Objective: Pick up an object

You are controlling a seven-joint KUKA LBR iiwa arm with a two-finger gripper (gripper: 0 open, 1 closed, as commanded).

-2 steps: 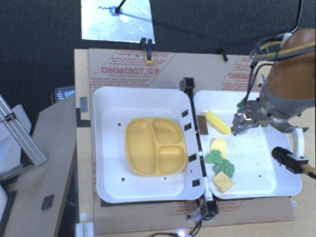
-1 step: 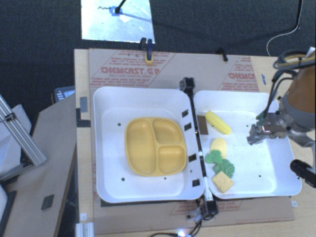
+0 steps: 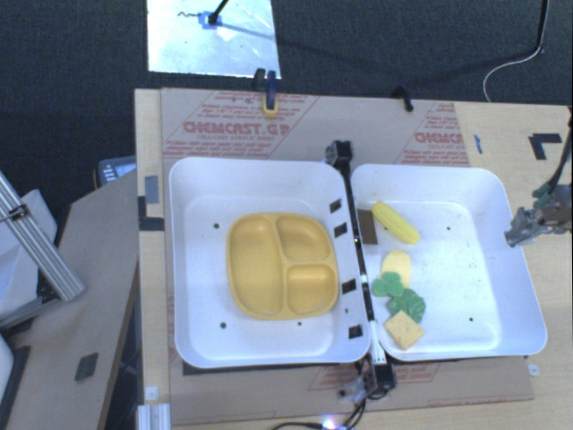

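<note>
The right bin (image 3: 466,195) holds several toy foods along its left side: a yellow corn cob (image 3: 395,222), a pale yellow rounded piece (image 3: 397,263), a green leafy piece (image 3: 400,296) and a yellow-orange square block (image 3: 403,330). A small brown piece (image 3: 366,226) lies against the bin's left wall. My gripper (image 3: 525,227) hangs at the right bin's right rim, far from the foods, with nothing seen in it.
In the left bin (image 3: 197,186) lies a yellow divided plate (image 3: 282,264). A black clip rail (image 3: 351,249) runs between the two bins. Bare bin floor lies between the foods and the gripper.
</note>
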